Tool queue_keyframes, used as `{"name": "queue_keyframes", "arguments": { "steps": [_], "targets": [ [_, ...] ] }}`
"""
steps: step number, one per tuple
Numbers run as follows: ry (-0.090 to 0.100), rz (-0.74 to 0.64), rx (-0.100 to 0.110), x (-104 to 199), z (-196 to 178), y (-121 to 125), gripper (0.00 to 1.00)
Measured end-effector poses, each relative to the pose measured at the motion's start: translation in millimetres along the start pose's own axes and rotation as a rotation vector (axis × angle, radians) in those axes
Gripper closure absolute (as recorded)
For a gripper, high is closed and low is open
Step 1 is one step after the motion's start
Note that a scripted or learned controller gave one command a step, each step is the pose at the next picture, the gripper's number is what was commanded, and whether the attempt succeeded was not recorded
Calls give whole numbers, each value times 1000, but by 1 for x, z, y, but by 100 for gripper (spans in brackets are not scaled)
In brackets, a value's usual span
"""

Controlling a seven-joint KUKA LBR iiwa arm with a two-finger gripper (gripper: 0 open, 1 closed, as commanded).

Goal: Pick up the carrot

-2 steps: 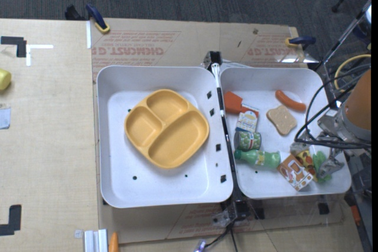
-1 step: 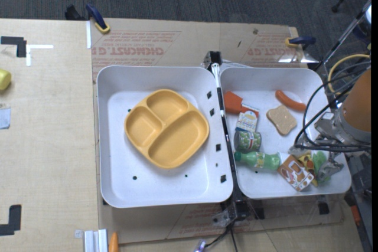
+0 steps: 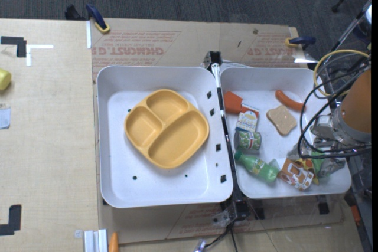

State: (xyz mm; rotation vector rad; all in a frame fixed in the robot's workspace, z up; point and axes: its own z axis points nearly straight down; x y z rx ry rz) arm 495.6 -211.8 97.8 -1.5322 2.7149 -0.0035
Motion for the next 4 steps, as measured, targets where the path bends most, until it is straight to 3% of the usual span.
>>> {"name": "queue_keyframes", "arguments": {
  "steps": [1,2,3,4],
  "targets": [
    [1,-248,-12,6,-10,10,0],
    [-16,-754,8,-5,-3,8,0],
    [4,-1115,25,-13,-5,10,0],
    [11,-1485,31,-31,-5,20,0]
  ]
}}
